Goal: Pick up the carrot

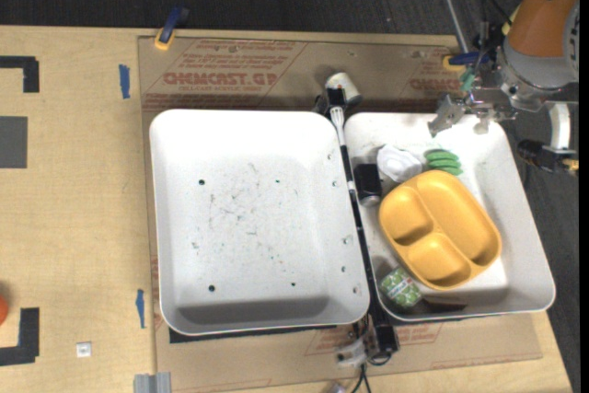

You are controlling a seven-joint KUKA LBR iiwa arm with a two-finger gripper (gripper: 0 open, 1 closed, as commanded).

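I have the grey arm with the orange band reaching in from the right, its two-finger gripper [463,110] poised over the far edge of the right-hand shallow white bin [525,225]; whether the pincer is open or closed I cannot tell from this angle, and I see nothing carried in it. That bin is crowded: a yellow plastic divided tray [440,227] takes up most of it, with a crumpled white object [398,163] and a green ridged piece [443,161] just beyond it, and a small green-and-white item [400,288] at its near corner. Where the carrot lies I cannot say; it may be hidden under or behind the tray (a scrap of orange [3,310] at the bench's far left edge is cut off, too little to name). The left-hand white bin [248,129] holds only scuff marks. I judge this the approach step, before any grasp. The next move calls for finding the carrot before lowering, keeping clear of the tray's rim.
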